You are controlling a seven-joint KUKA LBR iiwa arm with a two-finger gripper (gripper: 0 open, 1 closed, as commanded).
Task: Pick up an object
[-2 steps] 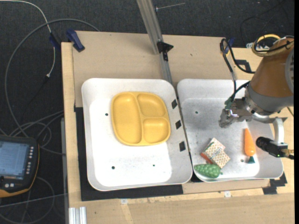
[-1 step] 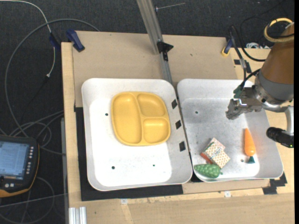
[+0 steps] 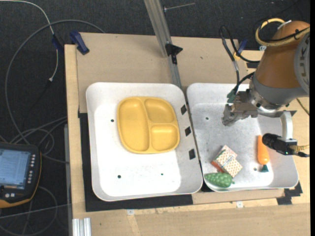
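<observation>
Orange-banded arm angles down over the right bin; fingers' spread can't be told.

A carrot lies along the right bin's right side, green end nearest the front. A patterned packet lies tilted near the bin's front, and a green vegetable lies just below it at the front rim.

On the worktop sit 2 white bins. The left bin carries a yellow 3-compartment plate. In the right bin, the tool hangs above bare floor; an orange carrot, a patterned packet and a green item lie near its front.
</observation>
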